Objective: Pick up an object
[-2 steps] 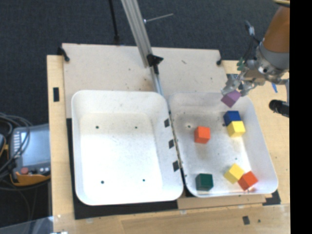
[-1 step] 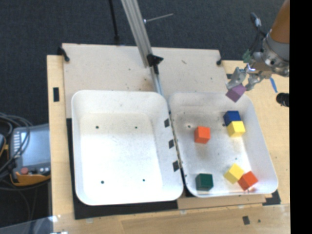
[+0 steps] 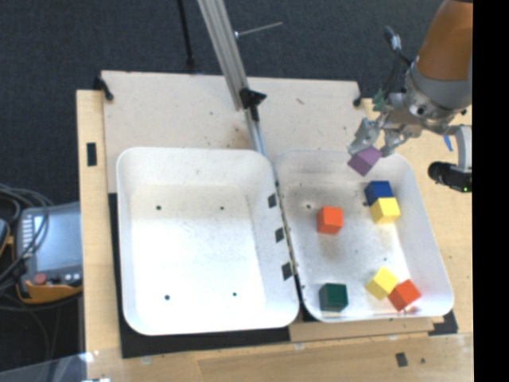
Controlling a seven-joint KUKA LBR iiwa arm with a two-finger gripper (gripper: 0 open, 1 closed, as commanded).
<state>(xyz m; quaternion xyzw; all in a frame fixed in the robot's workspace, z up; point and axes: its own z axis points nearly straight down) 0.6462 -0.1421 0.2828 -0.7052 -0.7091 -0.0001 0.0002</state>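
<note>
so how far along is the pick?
Done: grasp and lift look made, the purple block sits between the fingers of the gripper, above the right bin's far edge. In hand: carrying it. Left: nothing visible, unless a drop follows. Six blocks lie in that bin.

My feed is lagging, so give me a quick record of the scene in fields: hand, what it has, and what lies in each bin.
hand: over the back edge of the right bin
held: purple block, between the fingers, lifted above the bin floor
right bin, back: blue block touching a yellow block
right bin, middle: orange block
right bin, front: green block; second yellow block beside a red block
left bin: white, no blocks
</note>
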